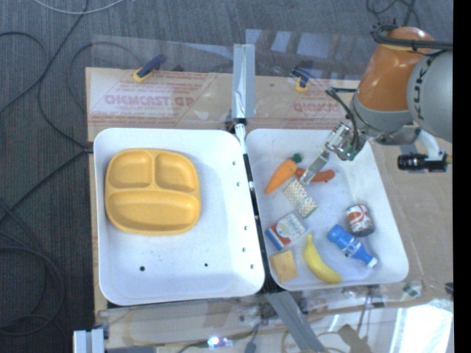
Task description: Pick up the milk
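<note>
Arm (434,87) was chunky and rounded, grey shell with a glossy orange band (386,68) above the wrist. Black cable looped over the top, and a slim silvery pincer (318,169) stuck out the end.

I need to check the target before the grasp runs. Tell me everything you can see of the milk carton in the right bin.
The milk is a small carton, white on its broad face with red and blue printing, apparently cardboard. It lies flat on its side on the floor of the right bin, turned at a slant, near the bin's left wall. A patterned packet sits just above it, a yellow cheese-like block just below, a banana to its lower right. The claw is farther up, near the carrot.
</note>
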### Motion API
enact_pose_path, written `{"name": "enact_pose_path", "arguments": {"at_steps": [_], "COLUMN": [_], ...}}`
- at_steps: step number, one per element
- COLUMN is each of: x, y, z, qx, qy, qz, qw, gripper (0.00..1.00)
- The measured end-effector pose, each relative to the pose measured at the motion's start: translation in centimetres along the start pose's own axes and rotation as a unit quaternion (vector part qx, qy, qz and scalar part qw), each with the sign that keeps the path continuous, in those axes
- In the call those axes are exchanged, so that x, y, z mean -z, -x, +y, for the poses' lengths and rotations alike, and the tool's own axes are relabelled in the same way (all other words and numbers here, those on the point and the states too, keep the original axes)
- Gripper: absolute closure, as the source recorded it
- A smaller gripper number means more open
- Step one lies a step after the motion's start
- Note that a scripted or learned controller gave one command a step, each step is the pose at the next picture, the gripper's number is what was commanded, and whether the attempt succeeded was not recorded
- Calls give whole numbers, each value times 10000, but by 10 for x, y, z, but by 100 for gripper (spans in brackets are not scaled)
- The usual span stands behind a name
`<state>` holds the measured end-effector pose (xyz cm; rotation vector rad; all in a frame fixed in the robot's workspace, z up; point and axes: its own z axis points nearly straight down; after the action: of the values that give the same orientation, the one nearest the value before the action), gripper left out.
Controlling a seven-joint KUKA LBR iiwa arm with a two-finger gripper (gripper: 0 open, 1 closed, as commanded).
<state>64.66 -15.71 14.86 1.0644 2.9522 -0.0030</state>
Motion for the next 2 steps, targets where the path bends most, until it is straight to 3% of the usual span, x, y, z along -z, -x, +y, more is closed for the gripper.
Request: {"name": "enact_pose_path", "arguments": {"at_steps": [1, 2], "x": [44, -32], "y": [47, -9], "z": [-37, -42], "qx": [314, 686], "qy": [1, 37], "qz": [-12, -49], "qw": [9995, 9976], "gripper": [0, 0]}}
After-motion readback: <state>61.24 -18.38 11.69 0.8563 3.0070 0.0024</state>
